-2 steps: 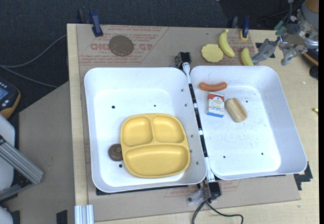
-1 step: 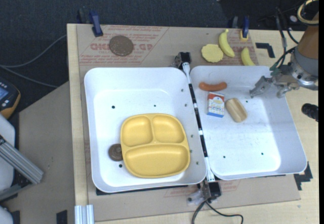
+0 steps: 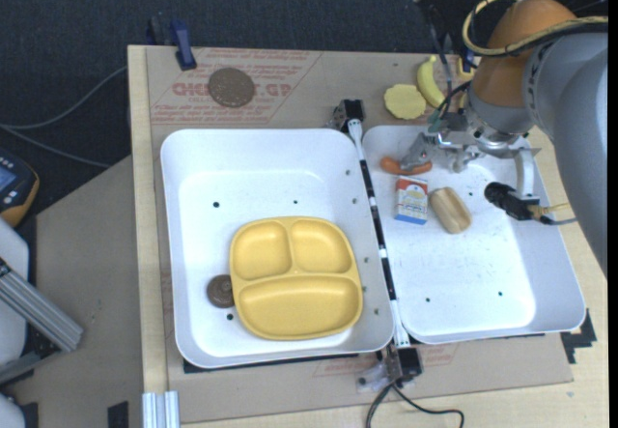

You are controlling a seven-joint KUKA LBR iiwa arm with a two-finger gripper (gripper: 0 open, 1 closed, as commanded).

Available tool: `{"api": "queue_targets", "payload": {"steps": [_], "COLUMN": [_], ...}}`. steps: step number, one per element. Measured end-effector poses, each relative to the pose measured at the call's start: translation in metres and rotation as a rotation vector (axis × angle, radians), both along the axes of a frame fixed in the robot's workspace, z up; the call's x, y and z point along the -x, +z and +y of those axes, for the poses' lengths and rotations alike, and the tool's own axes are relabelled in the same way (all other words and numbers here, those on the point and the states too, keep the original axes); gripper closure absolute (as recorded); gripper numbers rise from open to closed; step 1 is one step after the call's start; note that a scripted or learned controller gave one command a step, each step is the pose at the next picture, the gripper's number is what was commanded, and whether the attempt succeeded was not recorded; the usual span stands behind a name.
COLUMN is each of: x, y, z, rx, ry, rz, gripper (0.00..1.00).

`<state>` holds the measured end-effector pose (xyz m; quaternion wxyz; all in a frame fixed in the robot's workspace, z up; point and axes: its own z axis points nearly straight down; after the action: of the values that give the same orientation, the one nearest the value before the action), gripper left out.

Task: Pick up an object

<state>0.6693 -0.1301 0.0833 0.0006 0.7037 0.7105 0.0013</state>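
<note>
On the bench (image 3: pixel 145 223) sit two shallow white bins side by side, the left bin (image 3: pixel 193 165) and the right bin (image 3: pixel 483 291). From the right, the grey arm (image 3: pixel 570 78) reaches over the right bin's far end, and its gripper (image 3: pixel 420 163) hangs low at that bin's far left corner. From this angle I cannot tell how far open it is, and nothing can be seen in its grasp. A yellow divided plate (image 3: pixel 290 276) fills much of the left bin's near half. In the right bin, a small carton (image 3: pixel 412 200) lies just beside a tan cylinder (image 3: pixel 449 210), both near the gripper. A small orange piece (image 3: pixel 390 165) lies right next to the gripper, at its left. A brown round piece (image 3: pixel 220 292) rests against the plate's left edge.
</note>
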Motion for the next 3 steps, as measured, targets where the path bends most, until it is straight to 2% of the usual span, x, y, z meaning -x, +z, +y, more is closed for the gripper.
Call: {"api": "queue_targets", "payload": {"steps": [1, 2, 3], "x": [0.011, 0.011, 0.011], "y": [0.007, 0.018, 0.017], "z": [0.037, 0.038, 0.038], "rx": [0.005, 0.001, 0.000], "ry": [-0.008, -0.009, -0.009], "rz": [-0.006, -0.006, -0.005], "gripper": [0.00, 1.00, 0.00]}}
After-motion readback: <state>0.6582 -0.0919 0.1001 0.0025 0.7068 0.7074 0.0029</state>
